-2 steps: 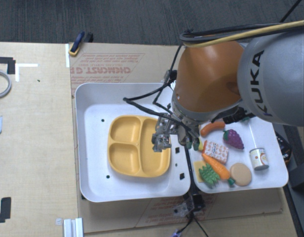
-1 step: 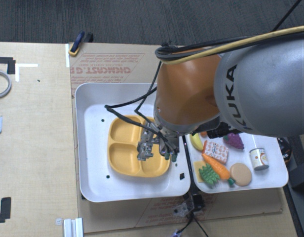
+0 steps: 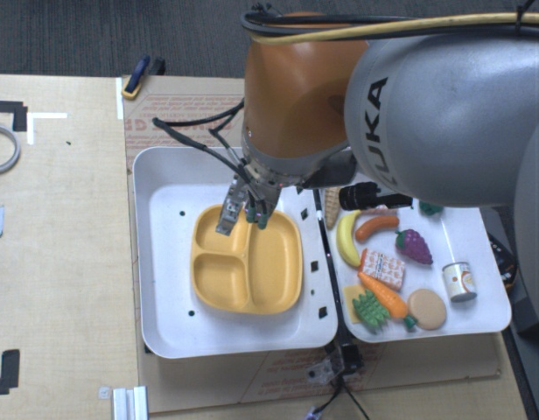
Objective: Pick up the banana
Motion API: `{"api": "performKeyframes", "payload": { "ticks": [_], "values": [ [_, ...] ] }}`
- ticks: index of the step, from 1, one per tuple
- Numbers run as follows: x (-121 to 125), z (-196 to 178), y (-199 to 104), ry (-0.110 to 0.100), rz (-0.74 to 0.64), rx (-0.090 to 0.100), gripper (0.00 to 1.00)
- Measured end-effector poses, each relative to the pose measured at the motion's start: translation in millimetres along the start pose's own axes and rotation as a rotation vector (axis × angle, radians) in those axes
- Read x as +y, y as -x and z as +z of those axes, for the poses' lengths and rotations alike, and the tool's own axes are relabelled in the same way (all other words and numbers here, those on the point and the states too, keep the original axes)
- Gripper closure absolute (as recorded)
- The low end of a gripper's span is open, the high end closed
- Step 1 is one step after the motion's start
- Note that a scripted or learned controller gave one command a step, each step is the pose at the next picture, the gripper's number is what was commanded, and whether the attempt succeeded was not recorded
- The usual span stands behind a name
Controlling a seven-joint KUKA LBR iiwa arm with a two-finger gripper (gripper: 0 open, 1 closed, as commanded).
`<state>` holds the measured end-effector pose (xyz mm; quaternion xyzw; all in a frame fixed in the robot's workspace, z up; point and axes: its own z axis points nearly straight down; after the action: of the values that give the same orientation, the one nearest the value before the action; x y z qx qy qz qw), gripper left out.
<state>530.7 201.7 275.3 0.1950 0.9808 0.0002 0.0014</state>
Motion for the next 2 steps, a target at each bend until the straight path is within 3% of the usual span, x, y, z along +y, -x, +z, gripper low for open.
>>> {"api": "performKeyframes", "payload": {
  "ticks": [1, 2],
  "values": [
    [-51.8, -48.8, 0.7, 0.001, -0.142, -0.001, 1.00],
    [-106.7, -153.0, 43.4, 0.001, -0.215, -0.002, 1.00]
  ]
}}
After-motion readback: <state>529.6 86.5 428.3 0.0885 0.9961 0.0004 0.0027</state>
